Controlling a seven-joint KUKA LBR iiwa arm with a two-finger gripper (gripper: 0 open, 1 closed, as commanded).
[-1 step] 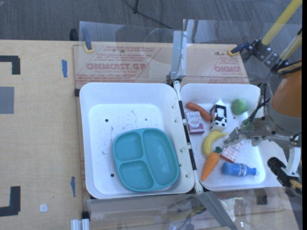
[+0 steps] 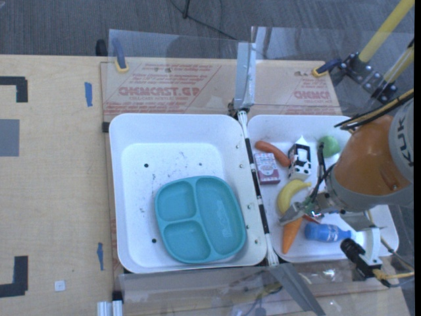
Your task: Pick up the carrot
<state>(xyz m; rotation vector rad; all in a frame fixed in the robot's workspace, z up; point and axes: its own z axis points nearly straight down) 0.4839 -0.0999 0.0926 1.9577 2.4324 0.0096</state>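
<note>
The carrot [image 2: 290,234] is a short orange cone in the right bin [image 2: 381,129], near its front left corner, with the thick end pointing up and right. My gripper [image 2: 305,210] hangs just above that thick end, between the carrot and a yellow banana [image 2: 291,193]. The orange-banded wrist covers the space right of it. I see nothing lifted off the bin floor.
Around the carrot lie a blue bottle [image 2: 327,232], a red-orange sausage-shaped toy [image 2: 273,152], a pink box [image 2: 266,168], a black-and-white cow toy [image 2: 300,161] and a green ball [image 2: 330,145]. A teal divided plate [image 2: 197,217] lies in the left bin [image 2: 131,176].
</note>
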